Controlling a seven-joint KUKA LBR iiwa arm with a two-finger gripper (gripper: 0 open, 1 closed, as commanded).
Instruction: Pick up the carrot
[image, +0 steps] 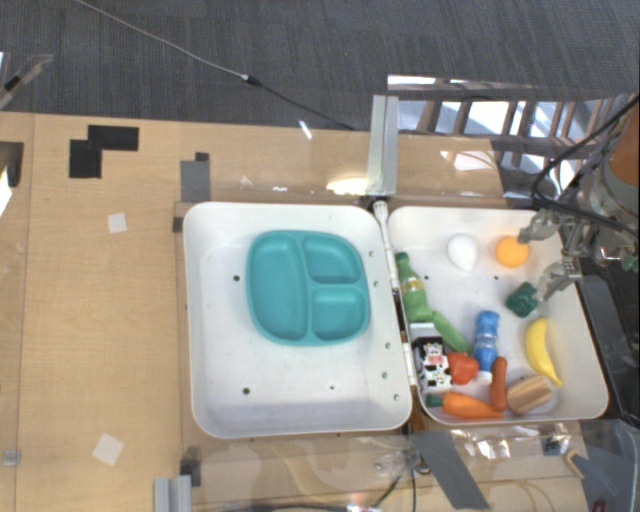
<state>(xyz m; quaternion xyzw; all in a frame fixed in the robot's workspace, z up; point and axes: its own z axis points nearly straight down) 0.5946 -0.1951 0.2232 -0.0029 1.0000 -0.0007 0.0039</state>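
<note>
While my hand (556, 258) hovers with fingers apart at the right bin's (440, 225) far right, the carrot (470, 405) lies at its near edge, touching a bread roll (529, 393) and red toy (462, 369); I could pinch those instead.

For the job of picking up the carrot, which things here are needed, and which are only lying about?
Needed for the job:
- carrot, lying at the near edge of the right bin
- gripper, at that bin's far right side

Only lying about:
- teal divided plate in the left bin
- banana
- orange ball
- white egg
- green bottle
- blue bottle
</note>
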